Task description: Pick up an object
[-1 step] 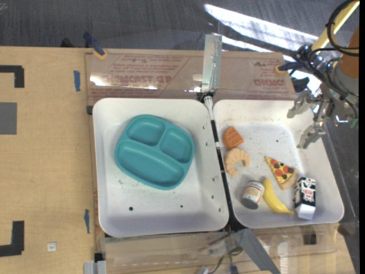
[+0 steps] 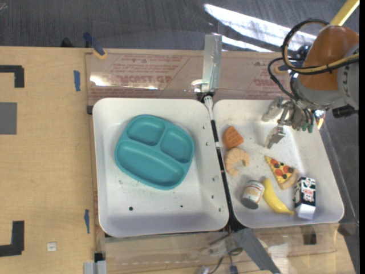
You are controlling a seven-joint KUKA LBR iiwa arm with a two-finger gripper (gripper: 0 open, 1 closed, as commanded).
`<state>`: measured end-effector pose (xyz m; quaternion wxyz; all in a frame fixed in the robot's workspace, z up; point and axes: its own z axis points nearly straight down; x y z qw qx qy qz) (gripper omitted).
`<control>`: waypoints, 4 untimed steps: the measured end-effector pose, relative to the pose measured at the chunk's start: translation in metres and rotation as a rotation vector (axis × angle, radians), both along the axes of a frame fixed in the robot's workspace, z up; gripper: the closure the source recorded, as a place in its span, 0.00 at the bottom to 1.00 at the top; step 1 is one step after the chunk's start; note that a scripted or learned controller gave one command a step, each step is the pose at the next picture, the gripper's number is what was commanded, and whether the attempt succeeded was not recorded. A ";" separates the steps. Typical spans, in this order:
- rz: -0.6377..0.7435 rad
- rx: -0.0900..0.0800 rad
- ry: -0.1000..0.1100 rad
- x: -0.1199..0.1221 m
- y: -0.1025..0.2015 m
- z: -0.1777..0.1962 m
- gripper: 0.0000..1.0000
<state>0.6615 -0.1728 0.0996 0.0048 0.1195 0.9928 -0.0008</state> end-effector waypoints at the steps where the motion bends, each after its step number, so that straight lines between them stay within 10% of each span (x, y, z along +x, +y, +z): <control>1: 0.005 -0.002 -0.008 0.003 0.002 0.012 1.00; 2: -0.085 0.005 -0.006 -0.030 0.098 0.092 1.00; 3: 0.247 0.001 0.005 -0.104 0.085 0.087 1.00; 4: 0.741 -0.003 -0.001 -0.124 0.135 0.131 1.00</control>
